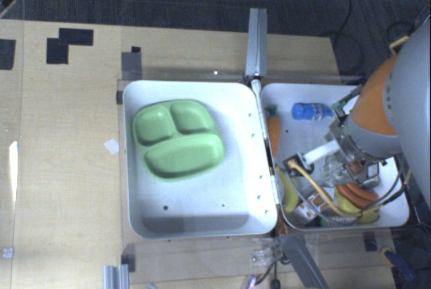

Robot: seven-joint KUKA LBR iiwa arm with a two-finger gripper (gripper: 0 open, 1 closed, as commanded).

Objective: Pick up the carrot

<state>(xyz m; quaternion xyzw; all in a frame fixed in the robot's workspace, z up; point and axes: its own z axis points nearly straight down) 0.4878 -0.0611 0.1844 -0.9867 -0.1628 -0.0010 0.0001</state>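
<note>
- Pale wooden bench against dark carpet, with 2 shallow white bins side by side and a metal rail between them.
- Left bin: holds 1 green divided plate with 3 compartments, lying flat in the upper left part, apart from the walls.
- Right bin: crowded with small items under the arm.
- Carrot: lies lengthwise against the right bin's left wall, near the upper end, orange and narrow, untouched and well apart from the gripper.
- Blue bottle: lies on its side near the right bin's upper wall, just right of the carrot.
- Yellow banana: lies low along the left wall, below the carrot.
- Red-orange items: sit near the lower right, too cluttered to name.
- Grey arm with orange band: reaches in from the right, angled down and leftward over the right bin.
- Gripper: hangs low over the clutter in the bin's lower middle, beside the banana, wrapped in a yellow cable; open or closed cannot be told, and nothing seen in its grasp.
</note>
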